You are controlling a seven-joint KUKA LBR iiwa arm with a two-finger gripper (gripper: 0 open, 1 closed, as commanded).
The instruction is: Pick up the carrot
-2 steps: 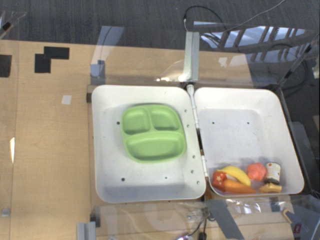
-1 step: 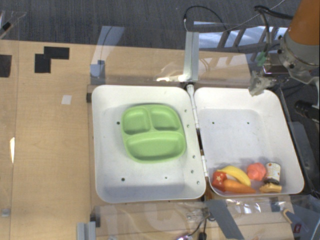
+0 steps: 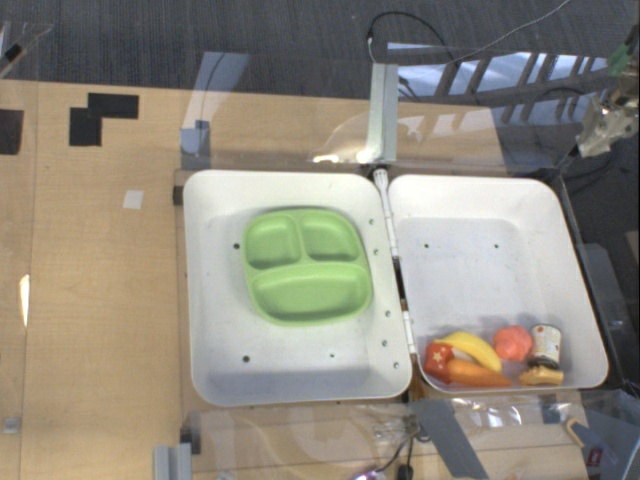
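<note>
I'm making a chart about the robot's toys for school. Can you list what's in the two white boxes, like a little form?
left bin: green divided plate, three compartments, nothing on it
right bin: toy food crowded into the near corner
carrot: orange, lying flat at the near wall
banana: yellow, just behind the carrot
red pepper: left of the carrot, by the bin's left wall
round pinkish-red fruit: right of the banana
small jar: upright, far right of the pile
</note>
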